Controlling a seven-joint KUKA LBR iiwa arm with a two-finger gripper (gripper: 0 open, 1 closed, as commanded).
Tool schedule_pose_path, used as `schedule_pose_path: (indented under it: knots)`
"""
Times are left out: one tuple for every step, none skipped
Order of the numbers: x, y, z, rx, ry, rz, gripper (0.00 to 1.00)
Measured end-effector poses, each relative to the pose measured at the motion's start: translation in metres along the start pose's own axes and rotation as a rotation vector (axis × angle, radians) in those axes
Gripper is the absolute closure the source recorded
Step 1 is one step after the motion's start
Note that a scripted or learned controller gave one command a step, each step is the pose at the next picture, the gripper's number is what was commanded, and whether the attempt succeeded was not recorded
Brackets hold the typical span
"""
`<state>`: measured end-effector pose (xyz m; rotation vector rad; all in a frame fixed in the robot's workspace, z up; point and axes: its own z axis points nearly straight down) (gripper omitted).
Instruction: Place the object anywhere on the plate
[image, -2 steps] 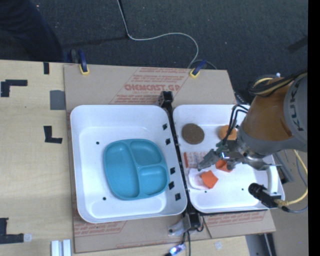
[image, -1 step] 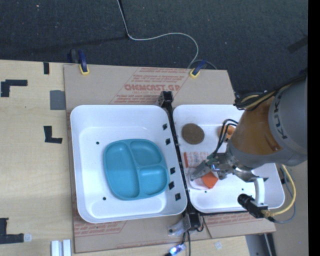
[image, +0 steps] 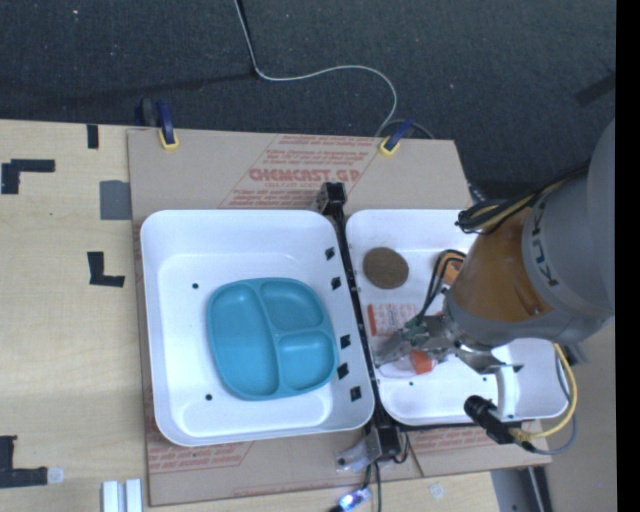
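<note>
Gripper (image: 408, 350) low in right bin (image: 530, 400), near brown disc (image: 385, 268); finger state unclear. Blue divided plate (image: 270, 336) sits in left bin (image: 170, 300).

1. Cardboard sheet (image: 300, 175) under both white bins, red print at 12 o'clock.
2. Two blue-and-yellow clamps (image: 162, 125) (image: 396, 134) on its far edge.
3. White cable (image: 330, 72) loops over dark floor, 12 o'clock.
</note>
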<state>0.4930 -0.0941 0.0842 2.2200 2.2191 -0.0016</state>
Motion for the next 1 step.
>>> schedule_pose_path:
  knots:
    - [0.0016, -0.0005, -0.0100, 0.003, 0.002, -0.003, 1.00]
